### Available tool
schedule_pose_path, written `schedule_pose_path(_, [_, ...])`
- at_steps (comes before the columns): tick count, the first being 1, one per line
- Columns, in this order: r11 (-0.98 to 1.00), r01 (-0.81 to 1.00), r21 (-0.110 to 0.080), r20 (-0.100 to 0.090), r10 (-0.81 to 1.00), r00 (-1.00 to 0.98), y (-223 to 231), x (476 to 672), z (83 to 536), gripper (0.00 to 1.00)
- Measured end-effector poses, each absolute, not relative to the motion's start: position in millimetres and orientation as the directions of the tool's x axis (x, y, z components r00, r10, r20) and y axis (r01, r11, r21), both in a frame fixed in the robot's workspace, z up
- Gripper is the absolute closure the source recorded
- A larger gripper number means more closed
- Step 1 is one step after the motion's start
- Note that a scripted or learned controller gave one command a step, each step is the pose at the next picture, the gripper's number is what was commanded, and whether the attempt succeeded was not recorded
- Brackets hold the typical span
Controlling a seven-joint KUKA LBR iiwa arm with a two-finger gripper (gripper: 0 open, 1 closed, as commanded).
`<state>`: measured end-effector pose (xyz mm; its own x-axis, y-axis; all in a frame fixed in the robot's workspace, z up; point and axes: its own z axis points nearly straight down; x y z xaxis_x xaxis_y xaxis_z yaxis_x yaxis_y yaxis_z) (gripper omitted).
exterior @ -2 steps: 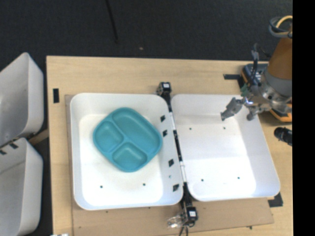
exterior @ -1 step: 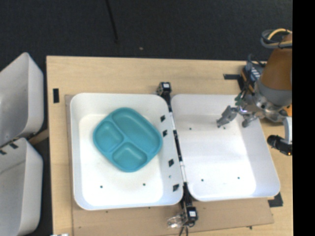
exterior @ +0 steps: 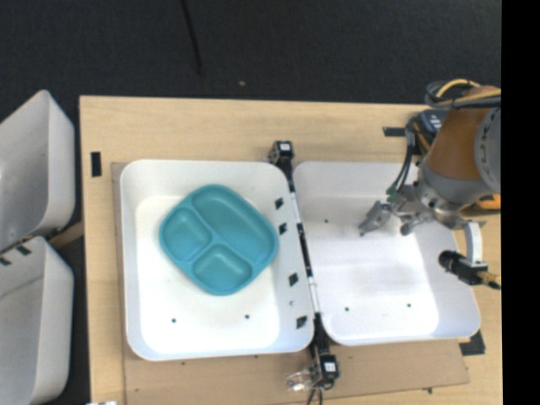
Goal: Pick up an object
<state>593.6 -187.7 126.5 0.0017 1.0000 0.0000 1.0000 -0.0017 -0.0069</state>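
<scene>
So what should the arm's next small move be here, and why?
Probably a traverse toward the left bin. The claw hangs over the right bin with nothing between its fingers, while the teal divided plate lies in the left bin, past the divider. It likely needs to get above the plate's near rim before any descent.

Wooden desk (exterior: 186,129) carrying two shallow white bins side by side.

The left bin (exterior: 135,310) and the right bin (exterior: 380,323) sit directly on the pale wooden desk, their inner walls touching along a centre seam fitted with small black clips. A bare strip of wood shows along the far edge and down the left side. A small black fitting (exterior: 281,151) sits at the seam's far end, and another (exterior: 325,366) at its near end.
</scene>
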Motion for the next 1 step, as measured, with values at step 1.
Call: schedule_pose_path(1, [-0.003,1.0,-0.004,-0.001,1.0,0.003,-188.6,593.2,97.7,0.0])
